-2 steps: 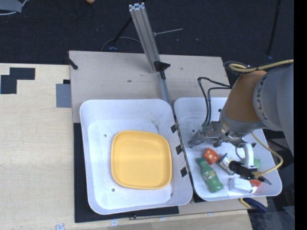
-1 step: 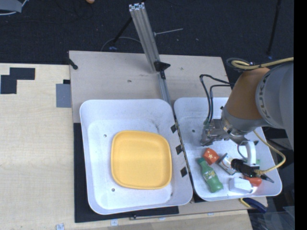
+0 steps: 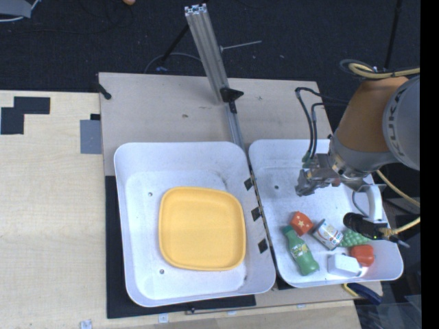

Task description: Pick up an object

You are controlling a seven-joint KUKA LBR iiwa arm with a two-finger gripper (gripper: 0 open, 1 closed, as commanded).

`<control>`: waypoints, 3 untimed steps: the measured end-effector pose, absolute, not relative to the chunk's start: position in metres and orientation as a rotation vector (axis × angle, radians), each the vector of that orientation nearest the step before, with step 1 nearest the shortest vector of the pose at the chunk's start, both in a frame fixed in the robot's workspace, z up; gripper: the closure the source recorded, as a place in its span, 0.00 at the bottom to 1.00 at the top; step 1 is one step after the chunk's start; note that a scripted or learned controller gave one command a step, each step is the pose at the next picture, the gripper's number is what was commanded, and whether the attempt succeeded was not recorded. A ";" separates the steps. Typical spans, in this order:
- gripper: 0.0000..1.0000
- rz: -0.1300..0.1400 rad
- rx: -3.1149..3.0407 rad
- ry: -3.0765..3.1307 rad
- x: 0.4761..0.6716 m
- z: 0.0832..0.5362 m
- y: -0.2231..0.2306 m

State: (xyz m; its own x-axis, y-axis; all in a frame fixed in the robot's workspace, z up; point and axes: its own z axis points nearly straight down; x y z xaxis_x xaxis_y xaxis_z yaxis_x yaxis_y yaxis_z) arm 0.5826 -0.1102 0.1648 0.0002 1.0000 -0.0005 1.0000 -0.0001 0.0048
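Gripper [image 3: 307, 184]: positioned over the upper middle of the right bin, at the end of the grey arm with its orange band. How far the jaws stand apart cannot be told from this angle. No object is visible between them.
Right bin [image 3: 281, 166]: shallow and white. The jaws hang above its bare floor; all loose objects lie below and to the right of the jaws, in the bin's lower half.
Red object with star [image 3: 301, 223]: nearest item to the jaws, directly below them, clear of contact.
Green bottle [image 3: 302, 251]: lies tilted just below the red object, further down from the jaws, near the bin's lower rim.
Small can [image 3: 330, 236]: below and right of the jaws, just beside the red object.
Green textured item [image 3: 353, 239]: right of the can, partly covered by a black part of the arm's fittings.
Red-orange item [image 3: 363, 253]: far lower right of the jaws, near the bin's corner.
White block [image 3: 343, 265]: at the lower right rim, touching or just beside the red-orange item.
Left bin [image 3: 137, 163]: well left of the jaws, across the divider.
Yellow plate [image 3: 202, 228]: lies flat in the left bin, far left and below the jaws.
Aluminium rail [image 3: 209, 46]: stands above and left of the jaws, beyond both bins.
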 end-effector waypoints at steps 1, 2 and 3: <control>1.00 0.004 2.220 2.219 0.582 0.207 -0.108; 1.00 0.001 2.222 2.220 0.582 0.234 -0.109; 1.00 0.000 2.219 2.225 0.573 0.234 -0.068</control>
State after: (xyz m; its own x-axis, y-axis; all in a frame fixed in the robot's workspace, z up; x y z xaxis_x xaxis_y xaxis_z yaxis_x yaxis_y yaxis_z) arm 0.5732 -0.0684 0.2335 -0.0023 1.0000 0.0007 1.0000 0.0023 -0.0003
